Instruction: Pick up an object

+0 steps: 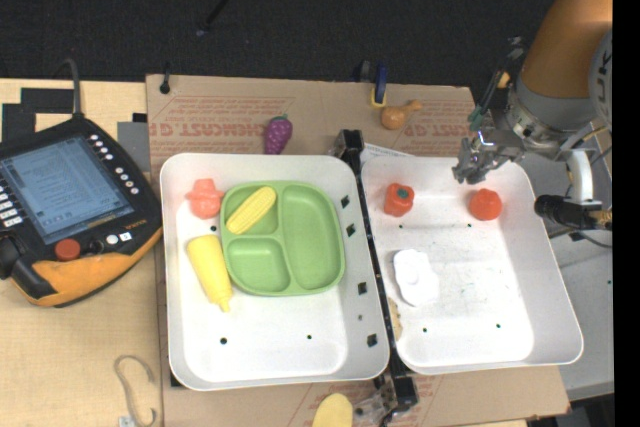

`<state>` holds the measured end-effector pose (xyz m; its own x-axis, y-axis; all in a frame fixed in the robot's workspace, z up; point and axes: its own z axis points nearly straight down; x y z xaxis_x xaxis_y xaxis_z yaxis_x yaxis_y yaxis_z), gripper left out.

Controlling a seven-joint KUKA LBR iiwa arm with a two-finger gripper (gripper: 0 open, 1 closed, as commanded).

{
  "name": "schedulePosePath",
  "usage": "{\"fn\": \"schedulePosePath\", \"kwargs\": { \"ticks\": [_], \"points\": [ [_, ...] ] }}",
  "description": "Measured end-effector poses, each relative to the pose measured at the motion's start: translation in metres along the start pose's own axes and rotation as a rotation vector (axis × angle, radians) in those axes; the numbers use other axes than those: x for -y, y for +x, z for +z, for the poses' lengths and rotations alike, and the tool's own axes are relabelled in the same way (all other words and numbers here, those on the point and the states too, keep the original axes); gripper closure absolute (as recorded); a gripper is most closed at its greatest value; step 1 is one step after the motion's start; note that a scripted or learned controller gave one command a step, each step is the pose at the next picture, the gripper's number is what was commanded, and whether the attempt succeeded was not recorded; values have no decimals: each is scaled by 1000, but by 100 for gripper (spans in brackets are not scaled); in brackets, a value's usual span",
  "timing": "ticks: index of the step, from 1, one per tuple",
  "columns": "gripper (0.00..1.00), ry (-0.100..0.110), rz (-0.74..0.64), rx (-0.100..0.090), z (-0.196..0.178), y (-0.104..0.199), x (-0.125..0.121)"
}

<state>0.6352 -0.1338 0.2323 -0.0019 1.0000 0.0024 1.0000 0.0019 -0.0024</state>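
My gripper (473,168) hangs over the back of the right bin (540,335), just up and left of a red-orange tomato-like toy (486,204). Nothing shows between its tips. An orange-red toy with a green top (399,199) lies at the bin's back left, and a white lumpy object (414,276) sits nearer the middle left. In the left bin (260,355) a green divided plate (285,238) carries a yellow corn cob (250,208). Beside the plate lie a pink toy (203,198) and a yellow bottle-shaped toy (210,269).
A purple grape toy (278,132) and a tan pear-like toy (396,114) rest on the cardboard behind the bins. A teach pendant (70,205) lies at the left. A yellow object (333,409) sits at the front edge. A black divider (365,255) separates the bins.
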Motion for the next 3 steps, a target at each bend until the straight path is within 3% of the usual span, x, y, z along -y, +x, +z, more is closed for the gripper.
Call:
{"fn": "schedulePosePath", "kwargs": {
  "ticks": [2,3],
  "points": [
    [100,2,0,0,16,89,13],
    [100,-1,-2,1,6,151,15]
  ]
}}
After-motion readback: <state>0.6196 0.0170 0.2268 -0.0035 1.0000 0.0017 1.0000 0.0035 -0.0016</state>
